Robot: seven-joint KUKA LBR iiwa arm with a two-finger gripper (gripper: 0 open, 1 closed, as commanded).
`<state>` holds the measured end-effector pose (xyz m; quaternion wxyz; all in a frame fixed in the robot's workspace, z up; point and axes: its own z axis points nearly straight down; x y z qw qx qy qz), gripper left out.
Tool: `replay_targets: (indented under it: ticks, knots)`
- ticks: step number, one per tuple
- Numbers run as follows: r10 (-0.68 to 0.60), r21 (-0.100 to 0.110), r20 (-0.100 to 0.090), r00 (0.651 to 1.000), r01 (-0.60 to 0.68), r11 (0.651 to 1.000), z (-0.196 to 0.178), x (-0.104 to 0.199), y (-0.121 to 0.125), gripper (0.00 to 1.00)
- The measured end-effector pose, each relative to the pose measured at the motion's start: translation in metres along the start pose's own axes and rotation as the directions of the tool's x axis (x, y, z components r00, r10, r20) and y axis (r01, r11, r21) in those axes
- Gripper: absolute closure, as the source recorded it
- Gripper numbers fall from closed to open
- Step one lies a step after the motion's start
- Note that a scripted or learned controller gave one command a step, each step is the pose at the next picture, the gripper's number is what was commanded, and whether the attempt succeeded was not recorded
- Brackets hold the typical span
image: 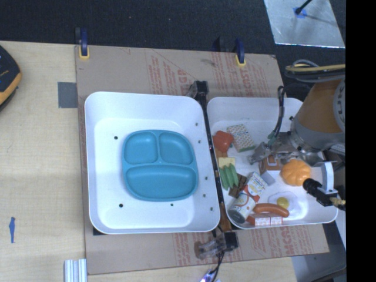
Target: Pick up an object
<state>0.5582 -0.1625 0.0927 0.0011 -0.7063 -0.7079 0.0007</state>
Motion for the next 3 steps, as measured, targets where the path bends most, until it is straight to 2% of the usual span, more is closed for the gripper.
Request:
replay_targets:
  ticks: [1,2,3]
  knots:
    - [-0.003,0.002,0.000,1.000,0.003,1.000,-0.010,-0.001,0.000,1.00]
    - [-0.004,0.000,0.000,1.000,0.004,1.000,-0.042,0.064,0.010,1.00]
    - [-0.008,-0.004,-0.002,1.000,0.008,1.000,-0.102,0.140,0.015,1.00]
